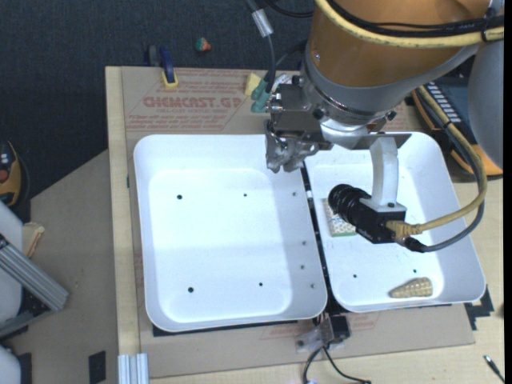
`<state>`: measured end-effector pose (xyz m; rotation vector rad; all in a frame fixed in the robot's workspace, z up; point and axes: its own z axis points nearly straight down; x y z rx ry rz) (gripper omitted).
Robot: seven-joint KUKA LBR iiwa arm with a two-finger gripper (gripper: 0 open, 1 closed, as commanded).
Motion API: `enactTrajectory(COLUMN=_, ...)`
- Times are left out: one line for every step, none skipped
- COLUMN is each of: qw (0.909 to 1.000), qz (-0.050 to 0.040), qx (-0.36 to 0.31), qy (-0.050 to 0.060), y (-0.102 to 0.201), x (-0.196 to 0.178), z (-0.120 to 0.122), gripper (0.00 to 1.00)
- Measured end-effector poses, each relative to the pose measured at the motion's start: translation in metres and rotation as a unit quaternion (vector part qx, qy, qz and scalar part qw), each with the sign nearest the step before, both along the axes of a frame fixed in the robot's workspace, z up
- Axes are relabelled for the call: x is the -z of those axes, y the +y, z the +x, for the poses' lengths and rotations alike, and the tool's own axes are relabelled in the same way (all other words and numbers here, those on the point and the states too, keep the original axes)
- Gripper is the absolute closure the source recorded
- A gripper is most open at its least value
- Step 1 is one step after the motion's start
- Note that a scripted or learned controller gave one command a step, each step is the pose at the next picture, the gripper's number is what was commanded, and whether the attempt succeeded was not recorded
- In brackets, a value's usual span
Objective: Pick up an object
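The gripper hangs at about twelve o'clock of the frame's centre, over the rear end of the ridge where the left bin and the right bin meet. Nothing shows between its tips; whether they are apart or together I cannot tell, as the wrist block hides them from above.

Two candidates lie in the right bin. A green-speckled pad sits near the bin's left wall, at about five o'clock from the gripper, half tucked under a black unit that hangs off the arm on a white bracket. A tan cone lies at the bin's five o'clock corner, well apart from the gripper.

By my reading the pick is at the approach step — no object is held or touched. The next move calls for a shift toward five o'clock, off the ridge and over the right bin, then a descent with the fingers set to either side of the chosen object. The pad is nearer, but it lies flat and close to the wall, so the fingers may scrape the wall; the cone stands clearer of clutter.

Writing: the brown board behind the bins carries red print reading roughly "CHEMCAST GP" — the smaller lines under it are too blurred to make out.
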<state>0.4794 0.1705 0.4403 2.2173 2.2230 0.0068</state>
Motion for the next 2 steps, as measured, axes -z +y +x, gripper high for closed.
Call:
enactTrajectory(qw=1.0000, qz=-0.0023, qx=0.009, qy=-0.002, y=-0.135, x=-0.027, z=0.007, gripper=1.00)
enactTrajectory(qw=1.0000, qz=-0.0013, qx=-0.001, qy=0.007, y=-0.072, x=0.067, z=0.000, gripper=1.00)
